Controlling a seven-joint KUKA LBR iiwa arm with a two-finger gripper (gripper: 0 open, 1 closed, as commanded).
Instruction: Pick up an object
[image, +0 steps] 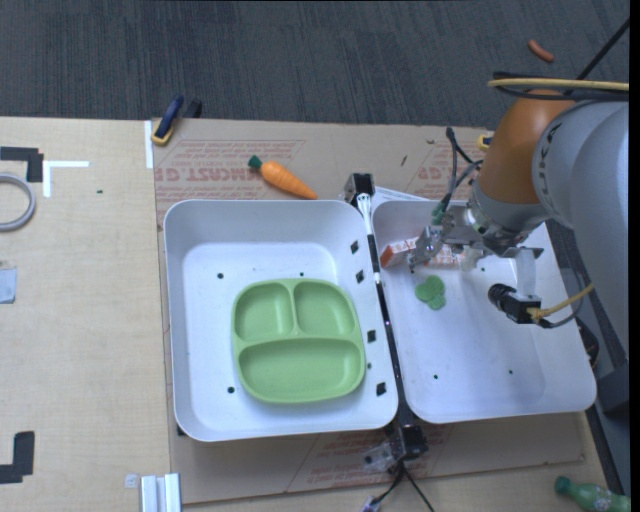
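Camera view shows the fingers (428, 250) low in the right bin (500, 385), beside a small green piece (431, 292); I cannot tell if they are open.

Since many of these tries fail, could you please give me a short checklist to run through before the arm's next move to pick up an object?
1. Gripper is over the right bin: ok, at its upper left part.
2. A target lies near: ok, a small green round piece rests on the bin floor just below the gripper.
3. An object is already in the grasp: cannot tell; something orange and white sits at the gripper's tip.
4. Green divided plate is out of the way: ok, it lies in the left bin.
5. Toy carrot is in reach: not ok, it lies outside both bins.
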